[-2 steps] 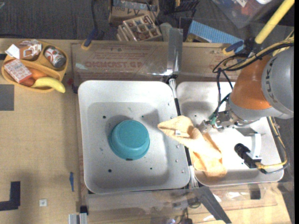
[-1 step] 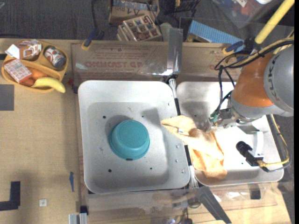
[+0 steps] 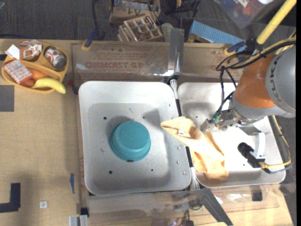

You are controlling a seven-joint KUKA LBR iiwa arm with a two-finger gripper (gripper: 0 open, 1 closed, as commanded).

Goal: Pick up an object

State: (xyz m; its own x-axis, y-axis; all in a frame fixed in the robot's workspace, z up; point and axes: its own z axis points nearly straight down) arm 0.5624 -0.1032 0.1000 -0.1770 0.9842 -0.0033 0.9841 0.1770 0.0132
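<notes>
**Figure 1.** The bench (image 3: 37, 164) as you are seeing it from above, read from the near edge outward.

- **Bins.** Nearest to you, 2 shallow white bins are sitting side by side: the left bin (image 3: 87, 126) and the right bin (image 3: 200, 95).
- **Cloth.** A yellow-orange cloth (image 3: 207, 150) is lying crumpled across the wall that the 2 bins share.
  - Its near end is resting in the front left corner of the right bin, up against the front rim.
  - Its far end is drooping over the divider onto the right rim of the left bin.
- **Bowl.** 1 teal bowl (image 3: 130, 140) is sitting near the middle of the left bin. It is apparently mouth down, and it is lying apart from the cloth.
- **Gripper.** Just beyond the cloth's middle, the gripper (image 3: 208, 126) is meeting the fabric inside the right bin, close to the divider. You cannot tell whether it is clamping the cloth or only standing over it.
- **Arm.** Behind the gripper, the arm (image 3: 256, 86) is reaching in from the right, with its orange band showing above the wrist.
- **Cardboard.** Beyond the bins, a strip of brown cardboard (image 3: 122, 64) is running along their far rims.
- **Dish.** At the far left of the bench, a yellow dish (image 3: 6, 70) is carrying 1 banana (image 3: 49, 84) and some small packets.
</notes>
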